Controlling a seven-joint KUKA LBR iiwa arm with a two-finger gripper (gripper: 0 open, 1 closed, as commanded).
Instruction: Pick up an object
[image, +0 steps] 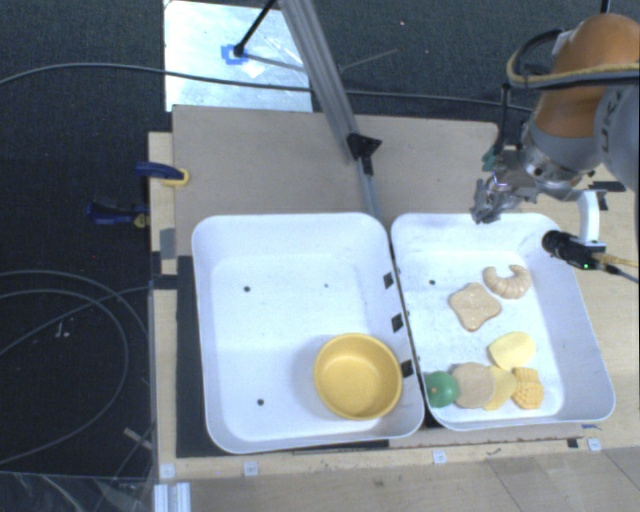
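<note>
The gripper (488, 208) hangs over the far rim of the right bin (432, 232), up beyond the croissant-shaped piece (508, 281), and nothing is gripped between its tips; how far they are spread, I cannot tell from this angle, because the tool end is small and dark against the board. The risk from here looks plain: every candidate lies on the near side of the croissant-shaped piece, so a straight descent would likely land on bare bin floor or clip the rim. Just nearside of the croissant-shaped piece sits the tan toast slice (474, 305), flat and low, probably hard to pinch. Farther toward the near wall, the yellow chip (511, 350), the round biscuit (472, 384), the green ball (440, 388) and the orange waffle piece (527, 390) crowd together, touching or nearly so, and a grab there could nudge neighbours aside and close on nothing.
</note>
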